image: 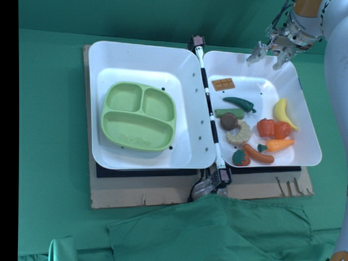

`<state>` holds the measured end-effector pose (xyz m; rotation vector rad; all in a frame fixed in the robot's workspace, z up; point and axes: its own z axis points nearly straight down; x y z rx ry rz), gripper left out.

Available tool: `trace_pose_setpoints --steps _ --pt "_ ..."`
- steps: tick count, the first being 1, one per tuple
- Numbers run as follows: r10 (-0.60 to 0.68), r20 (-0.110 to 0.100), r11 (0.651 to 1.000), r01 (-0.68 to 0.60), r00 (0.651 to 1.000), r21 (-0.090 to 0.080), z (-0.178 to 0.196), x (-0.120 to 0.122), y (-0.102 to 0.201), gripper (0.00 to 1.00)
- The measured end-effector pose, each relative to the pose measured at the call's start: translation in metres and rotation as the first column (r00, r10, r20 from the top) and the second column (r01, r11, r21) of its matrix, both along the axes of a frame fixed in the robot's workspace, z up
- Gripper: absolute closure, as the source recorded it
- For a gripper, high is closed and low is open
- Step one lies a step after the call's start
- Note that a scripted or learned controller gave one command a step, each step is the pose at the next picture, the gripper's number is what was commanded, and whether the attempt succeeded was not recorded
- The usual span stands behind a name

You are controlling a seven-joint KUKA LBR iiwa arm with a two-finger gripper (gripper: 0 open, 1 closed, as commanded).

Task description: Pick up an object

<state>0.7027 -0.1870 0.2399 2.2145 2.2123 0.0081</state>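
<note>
The tool [266, 55] hangs wide and empty over the right bin's [307, 145] far edge; descending here risks striking the rim, missing the banana [284, 113].

You have a light green divided plate [138, 116] lying flat in the left white bin [109, 56]. Both bins rest on a brown cardboard sheet [136, 192] on the green-covered counter [49, 118], with rumpled green cloth [212, 230] in front.

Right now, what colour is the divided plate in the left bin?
Light green; the divided plate shows best in the camera view.
</note>
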Motion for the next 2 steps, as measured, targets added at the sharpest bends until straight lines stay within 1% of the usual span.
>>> trace_pose_setpoints --steps 1,2 --pt "-0.001 -0.009 1.000 0.001 1.000 0.001 -0.022 -0.002 0.000 0.00" --pt "-0.001 -0.005 1.000 0.001 1.000 -0.001 -0.011 -0.001 0.000 0.00"
